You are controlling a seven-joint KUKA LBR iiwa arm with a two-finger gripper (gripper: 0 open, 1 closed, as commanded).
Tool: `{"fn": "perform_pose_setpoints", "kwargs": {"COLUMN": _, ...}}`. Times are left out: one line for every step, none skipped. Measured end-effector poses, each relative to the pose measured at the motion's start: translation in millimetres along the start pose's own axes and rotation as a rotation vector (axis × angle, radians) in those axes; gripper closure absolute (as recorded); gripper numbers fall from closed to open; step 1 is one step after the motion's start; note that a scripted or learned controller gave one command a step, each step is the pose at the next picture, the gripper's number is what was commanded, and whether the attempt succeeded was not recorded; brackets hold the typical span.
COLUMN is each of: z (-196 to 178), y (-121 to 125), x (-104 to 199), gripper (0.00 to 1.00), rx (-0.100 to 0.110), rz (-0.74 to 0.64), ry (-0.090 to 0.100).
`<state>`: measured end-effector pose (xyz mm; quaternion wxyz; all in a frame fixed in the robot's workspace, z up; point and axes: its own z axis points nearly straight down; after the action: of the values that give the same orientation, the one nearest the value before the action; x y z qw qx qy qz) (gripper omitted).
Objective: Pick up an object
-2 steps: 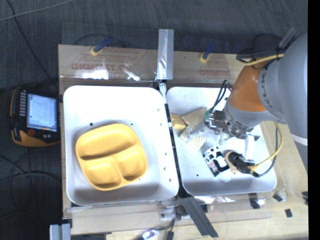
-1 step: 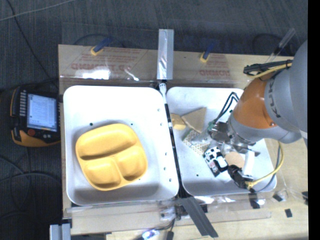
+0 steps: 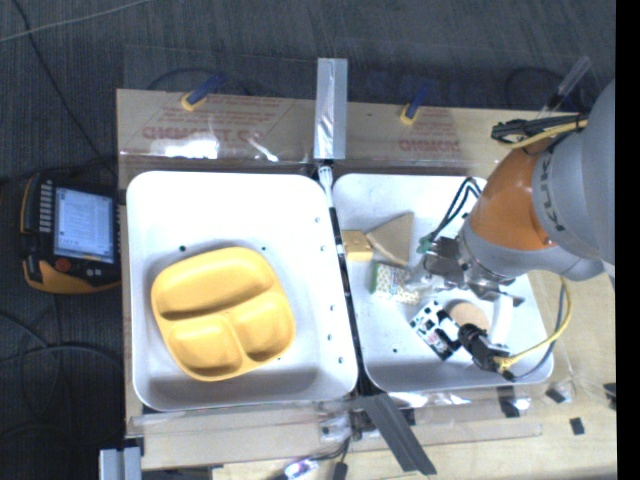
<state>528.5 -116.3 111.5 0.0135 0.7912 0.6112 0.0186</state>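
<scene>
Dark carpet is spreading all round the bench (image 3: pixel 240 128), and a teach pendant (image 3: pixel 68 230) is lying on it at the view's left. I am hanging my pincer (image 3: pixel 437 265) low over the right bin (image 3: pixel 372 196), just beside the speckled green-and-white packet (image 3: pixel 392 282) and near the tan wedge (image 3: pixel 396 236). My own wrist is covering it, so I cannot tell how wide it is standing or whether it is gripping anything. I am judging that I am lining up for a grasp, with nothing lifted yet.

The packet is looking like the nearest candidate, but it is lying flat and thin. I would be wanting to come straight down on its middle and close across its narrow side, not skid along the bin floor. The wedge is touching or overlapping the packet's upper edge, I cannot tell which, so I should be staying clear of it to avoid pinching two things together.

Counting, I am seeing two white bins. One yellow divided tray (image 3: pixel 222 310) is lying alone in the left bin (image 3: pixel 150 196). In the right bin are lying one tan wedge, one speckled packet and one small yellow piece (image 3: pixel 356 240) by the dividing wall. Two blue-and-yellow clamps (image 3: pixel 203 92) are sitting on the bench's back edge.
</scene>
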Motion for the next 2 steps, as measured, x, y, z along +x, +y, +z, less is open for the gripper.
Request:
{"fn": "perform_pose_setpoints", "kwargs": {"z": -105.4, "y": 13.2, "x": -63.2, "gripper": 1.00, "rx": 0.050, "rz": -0.272, "ry": -0.009}}
{"fn": "perform_pose_setpoints", "kwargs": {"z": -219.7, "y": 40.5, "x": -100.6, "gripper": 1.00, "rx": 0.048, "rz": -0.436, "ry": -0.006}}
